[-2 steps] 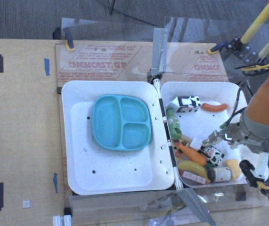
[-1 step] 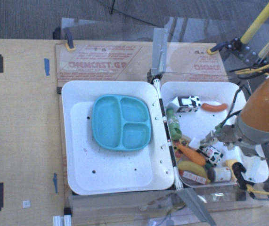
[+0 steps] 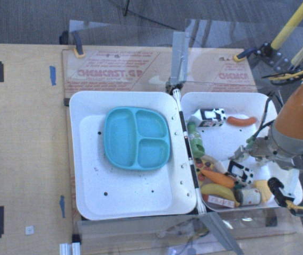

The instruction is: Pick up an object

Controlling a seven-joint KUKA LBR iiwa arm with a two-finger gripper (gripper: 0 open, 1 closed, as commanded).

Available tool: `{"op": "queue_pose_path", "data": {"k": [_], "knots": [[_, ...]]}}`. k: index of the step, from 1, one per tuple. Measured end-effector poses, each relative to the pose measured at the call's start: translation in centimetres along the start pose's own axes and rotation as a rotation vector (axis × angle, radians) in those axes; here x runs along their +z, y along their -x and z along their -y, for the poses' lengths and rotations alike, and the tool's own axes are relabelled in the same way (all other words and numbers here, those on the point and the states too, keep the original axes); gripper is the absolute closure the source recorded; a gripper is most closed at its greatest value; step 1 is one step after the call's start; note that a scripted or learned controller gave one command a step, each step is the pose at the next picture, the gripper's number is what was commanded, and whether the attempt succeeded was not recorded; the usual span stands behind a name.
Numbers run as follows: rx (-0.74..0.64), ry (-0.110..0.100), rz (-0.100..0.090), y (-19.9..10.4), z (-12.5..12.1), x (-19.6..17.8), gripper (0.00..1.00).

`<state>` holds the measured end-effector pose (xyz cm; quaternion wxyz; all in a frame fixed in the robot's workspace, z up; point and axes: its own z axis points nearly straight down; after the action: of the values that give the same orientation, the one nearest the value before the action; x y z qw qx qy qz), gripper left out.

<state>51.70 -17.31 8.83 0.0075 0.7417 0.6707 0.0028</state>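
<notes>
My gripper point(image 3: 248, 154) reaches in from the right and hangs low over the middle of the right bin point(image 3: 223, 101). Just below it lies a small black-and-white object point(image 3: 240, 170). An orange carrot point(image 3: 218, 178) and a yellow banana point(image 3: 217, 191) lie at the bin's front, with a pale jar point(image 3: 250, 197) beside them. A black-and-white cow toy point(image 3: 212, 116) and a red sausage point(image 3: 241, 120) sit at the back. A green item point(image 3: 196, 143) rests along the left wall.
The left bin point(image 3: 87, 142) holds a teal divided plate point(image 3: 137, 138). A metal post point(image 3: 179, 57) stands behind the wall between the bins. Cardboard sheets lie behind both bins.
</notes>
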Motion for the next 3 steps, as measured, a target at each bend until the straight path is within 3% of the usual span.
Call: {"op": "queue_pose_path", "data": {"k": [1, 2, 3], "knots": [[0.091, -0.007, -0.002, -0.7, -6.8, 0.2, 0.00], [0.161, -0.026, -0.007, 0.7, -15.1, 0.5, 0.00], [0.552, -0.018, 0.000, 2.7, -12.1, -6.8, 0.00]]}}
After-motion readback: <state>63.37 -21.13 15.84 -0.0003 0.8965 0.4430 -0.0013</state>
